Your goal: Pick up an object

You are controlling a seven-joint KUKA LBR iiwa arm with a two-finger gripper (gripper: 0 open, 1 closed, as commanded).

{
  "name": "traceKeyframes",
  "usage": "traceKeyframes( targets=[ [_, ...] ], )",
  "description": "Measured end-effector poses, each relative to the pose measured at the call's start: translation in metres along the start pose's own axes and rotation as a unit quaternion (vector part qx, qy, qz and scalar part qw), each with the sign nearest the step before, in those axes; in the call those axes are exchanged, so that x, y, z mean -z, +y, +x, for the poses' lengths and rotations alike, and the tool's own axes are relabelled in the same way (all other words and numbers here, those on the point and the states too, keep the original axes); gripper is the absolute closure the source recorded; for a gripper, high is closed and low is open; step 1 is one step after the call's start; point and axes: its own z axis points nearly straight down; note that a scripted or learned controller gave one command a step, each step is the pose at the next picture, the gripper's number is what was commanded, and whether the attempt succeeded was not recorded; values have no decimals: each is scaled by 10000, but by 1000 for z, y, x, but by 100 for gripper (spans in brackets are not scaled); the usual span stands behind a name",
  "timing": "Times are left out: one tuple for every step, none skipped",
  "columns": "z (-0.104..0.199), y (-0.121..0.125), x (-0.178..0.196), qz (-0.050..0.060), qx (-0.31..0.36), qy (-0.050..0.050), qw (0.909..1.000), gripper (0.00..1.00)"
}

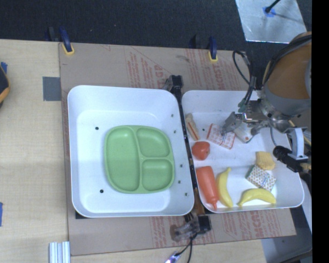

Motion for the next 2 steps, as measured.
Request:
traceKeyframes(
  targets=[
    [31, 10, -74, -30, -5, -14, 10000, 0],
    [28, 11, -63, -44, -5, -39, 10000, 100]
  ],
)
